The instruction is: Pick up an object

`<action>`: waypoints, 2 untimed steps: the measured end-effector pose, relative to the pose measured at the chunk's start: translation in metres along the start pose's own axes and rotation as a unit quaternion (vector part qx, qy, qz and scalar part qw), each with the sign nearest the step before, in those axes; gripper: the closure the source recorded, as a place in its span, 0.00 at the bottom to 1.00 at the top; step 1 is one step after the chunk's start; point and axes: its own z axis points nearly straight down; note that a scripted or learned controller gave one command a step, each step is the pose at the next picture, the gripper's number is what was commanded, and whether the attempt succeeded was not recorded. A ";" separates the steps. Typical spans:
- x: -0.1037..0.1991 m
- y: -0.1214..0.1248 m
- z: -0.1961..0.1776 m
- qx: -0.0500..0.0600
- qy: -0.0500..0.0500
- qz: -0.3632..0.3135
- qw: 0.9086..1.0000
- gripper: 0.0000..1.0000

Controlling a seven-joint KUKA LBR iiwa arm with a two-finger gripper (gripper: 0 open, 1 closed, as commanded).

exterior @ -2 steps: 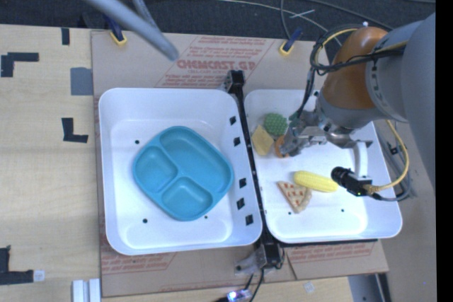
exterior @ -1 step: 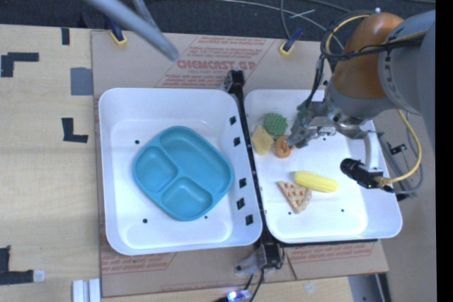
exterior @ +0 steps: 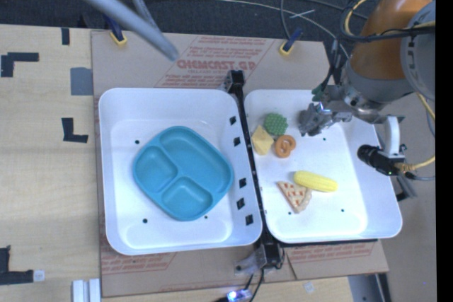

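My gripper (exterior: 310, 124) hangs over the right bin (exterior: 354, 219), near its back, just right of the small toys. Close to it lie a green broccoli piece (exterior: 275, 124), a pale yellow cheese wedge (exterior: 262, 141) and a brown pretzel ring (exterior: 284, 146). Farther forward are a yellow corn cob (exterior: 316, 182) and a pizza slice (exterior: 294, 195). Nothing shows between the fingers.
The left bin (exterior: 117, 173) holds a blue divided plate (exterior: 182, 172). A black divider (exterior: 244, 152) runs between the bins. The arm's orange band (exterior: 386, 32) and grey wrist stand over the right bin's back right corner. Cables loop behind.
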 end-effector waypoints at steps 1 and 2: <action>0.000 0.001 -0.030 0.001 0.000 0.000 1.000 1.00; 0.045 0.000 -0.025 0.003 0.001 -0.002 1.000 1.00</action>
